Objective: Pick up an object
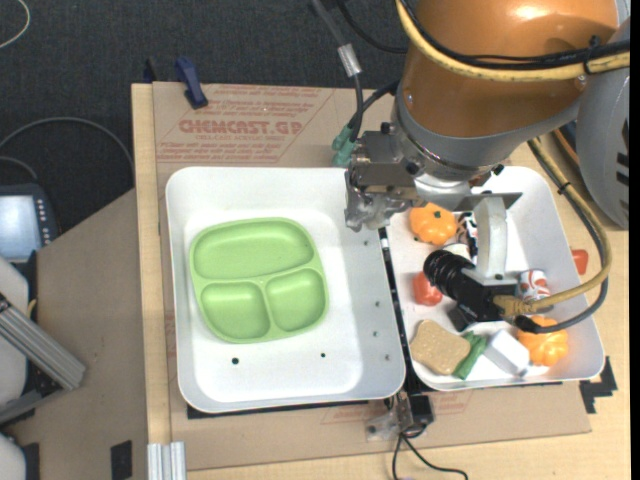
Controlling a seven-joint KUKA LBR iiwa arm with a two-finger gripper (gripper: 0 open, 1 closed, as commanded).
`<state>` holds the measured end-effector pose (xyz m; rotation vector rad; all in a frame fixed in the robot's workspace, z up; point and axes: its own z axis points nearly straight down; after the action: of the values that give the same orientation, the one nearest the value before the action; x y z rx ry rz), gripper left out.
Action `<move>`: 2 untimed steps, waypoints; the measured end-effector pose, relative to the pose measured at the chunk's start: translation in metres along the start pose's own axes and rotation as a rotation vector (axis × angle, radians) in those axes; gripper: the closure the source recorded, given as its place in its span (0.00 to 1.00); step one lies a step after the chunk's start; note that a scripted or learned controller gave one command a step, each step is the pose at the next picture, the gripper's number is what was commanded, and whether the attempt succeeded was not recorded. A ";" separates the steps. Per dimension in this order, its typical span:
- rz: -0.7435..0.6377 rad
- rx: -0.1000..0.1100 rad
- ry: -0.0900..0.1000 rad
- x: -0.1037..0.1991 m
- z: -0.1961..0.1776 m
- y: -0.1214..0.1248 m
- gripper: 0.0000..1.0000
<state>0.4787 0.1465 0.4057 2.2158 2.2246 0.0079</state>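
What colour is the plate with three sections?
Light green plate, seen in the camera view.

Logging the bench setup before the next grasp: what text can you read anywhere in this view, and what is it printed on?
"CHEMCAST G P", red, on the brown protective sheet behind the bins; the last letters are partly hidden.
Smaller red lines above and below it: too blurred to read.
Faint red print at the sheet's front edge: unreadable.

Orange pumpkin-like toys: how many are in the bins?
2, both in the right bin: one orange pumpkin-like toy near the top-left, another lower right. The arm may hide more.
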 end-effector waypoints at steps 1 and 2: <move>0.002 0.001 -0.002 -0.001 -0.008 0.001 1.00; 0.012 0.010 -0.004 -0.069 0.024 0.000 1.00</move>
<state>0.4790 0.0771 0.3820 2.2316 2.2144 -0.0083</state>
